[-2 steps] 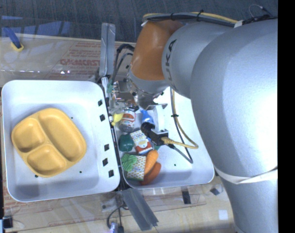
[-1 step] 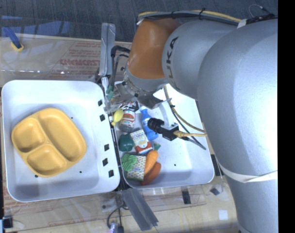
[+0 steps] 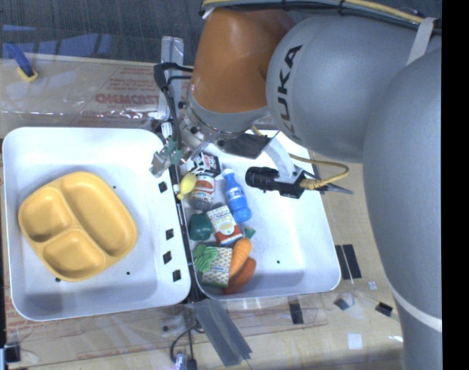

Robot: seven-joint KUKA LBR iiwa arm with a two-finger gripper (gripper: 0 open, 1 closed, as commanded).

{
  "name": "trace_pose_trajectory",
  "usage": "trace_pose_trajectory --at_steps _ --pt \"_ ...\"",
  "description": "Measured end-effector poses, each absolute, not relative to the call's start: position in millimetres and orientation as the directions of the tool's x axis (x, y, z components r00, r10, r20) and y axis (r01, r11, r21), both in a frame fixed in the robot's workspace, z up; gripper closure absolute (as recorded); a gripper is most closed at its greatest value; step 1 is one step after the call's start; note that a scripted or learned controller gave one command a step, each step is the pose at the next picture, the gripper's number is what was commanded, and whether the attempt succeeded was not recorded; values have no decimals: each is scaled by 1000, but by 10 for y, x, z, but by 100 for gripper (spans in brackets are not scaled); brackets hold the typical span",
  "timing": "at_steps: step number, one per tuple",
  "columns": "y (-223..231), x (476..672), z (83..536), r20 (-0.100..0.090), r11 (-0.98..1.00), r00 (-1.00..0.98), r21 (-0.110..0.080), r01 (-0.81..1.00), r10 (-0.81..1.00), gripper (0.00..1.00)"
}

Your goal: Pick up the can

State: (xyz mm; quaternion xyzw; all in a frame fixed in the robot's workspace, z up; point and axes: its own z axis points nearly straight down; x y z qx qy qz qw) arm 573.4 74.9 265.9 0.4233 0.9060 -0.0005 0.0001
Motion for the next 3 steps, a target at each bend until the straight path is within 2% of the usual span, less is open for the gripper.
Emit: trace_pose_trajectory --at_steps 1,2,3 --pt "1227 5394 2973 -2 857 -857 0 515 515 100" --pt "1462 5609 2294 3 985 -985 -2 171 171 100" --pt "1525 5330 3530 -4 993 -993 0 -118 -118 100"
